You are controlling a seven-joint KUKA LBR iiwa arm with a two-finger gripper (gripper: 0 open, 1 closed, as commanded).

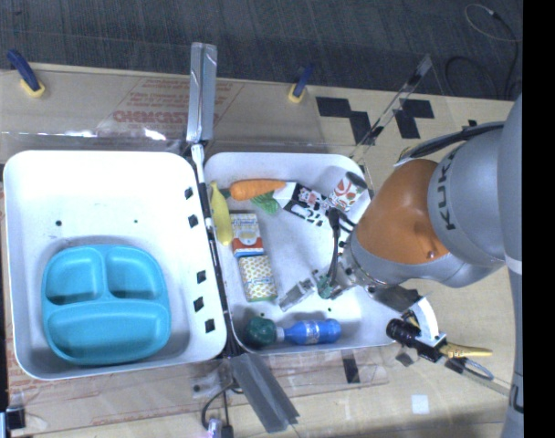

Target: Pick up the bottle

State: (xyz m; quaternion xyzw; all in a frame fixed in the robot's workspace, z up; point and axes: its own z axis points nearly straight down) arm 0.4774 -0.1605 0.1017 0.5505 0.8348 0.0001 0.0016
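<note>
bottle (307, 331) lies on its side at the near wall of the right bin (287, 164), ungrasped. hand (321, 286) hangs just above it; finger state cannot be told. pickup not yet done.

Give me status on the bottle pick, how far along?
Done: the arm has reached into the right bin. In hand: the hand hovers above the blue bottle, nothing between its fingers. Left: descend, grasp, lift; the bottle lies on its side by the near wall.
</note>
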